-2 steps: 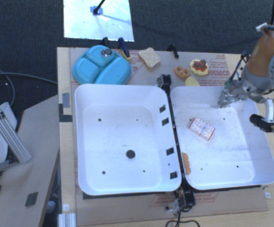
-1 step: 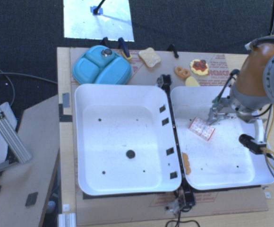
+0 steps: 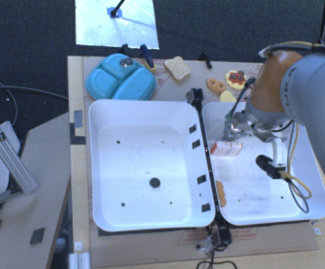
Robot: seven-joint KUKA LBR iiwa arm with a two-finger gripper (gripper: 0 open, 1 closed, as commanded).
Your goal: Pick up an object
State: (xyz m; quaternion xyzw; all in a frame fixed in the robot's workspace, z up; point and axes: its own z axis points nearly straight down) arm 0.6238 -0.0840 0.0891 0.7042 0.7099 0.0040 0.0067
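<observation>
From my remote station I see the grey arm with its orange band (image 3: pixel 272 80) reaching in from the right over the right-hand shallow white bin (image 3: pixel 302 206), its gripper (image 3: pixel 232 129) low above the bin's upper left corner. I cannot tell how the gripper is set. A small white-and-orange carton (image 3: pixel 227 148) lies on the bin floor just below the gripper, and I see nothing held. A small orange-brown lumpy piece (image 3: pixel 221 193) rests by the bin's left wall. The left-hand white bin (image 3: pixel 106 122) holds a dark round disc (image 3: pixel 154 182). Behind the bins on the counter (image 3: pixel 78 178) sit a blue plastic sectioned tray (image 3: pixel 120 80) and a toy slice of toast (image 3: pixel 177 68).
</observation>
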